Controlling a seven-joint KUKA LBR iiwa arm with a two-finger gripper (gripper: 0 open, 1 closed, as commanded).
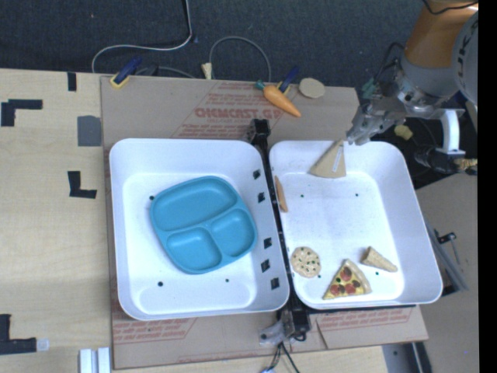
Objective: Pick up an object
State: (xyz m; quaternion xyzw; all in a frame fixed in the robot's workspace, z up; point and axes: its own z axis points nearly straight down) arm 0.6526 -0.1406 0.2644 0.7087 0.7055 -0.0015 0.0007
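Evidently light and rigid, the tan, flat plastic wedge [329, 164] at the right white bin's [404, 208] far edge hangs pinched by its tip in the two-finger gripper [359, 136], a slippery-looking hold.

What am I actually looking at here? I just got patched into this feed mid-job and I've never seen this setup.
You are looking down at a slant from one fixed camera above a bench. Two shallow white bins sit side by side. The left bin holds a blue divided plate. The right bin holds toy food: a tan wedge at the far edge, a cookie, a pizza slice, a small tan wedge and a thin stick by the left wall. A toy carrot and a tan disc lie on the cardboard behind. The grey and orange robot arm reaches in from the right; its gripper is just above the far wedge. I can't tell if it holds it.
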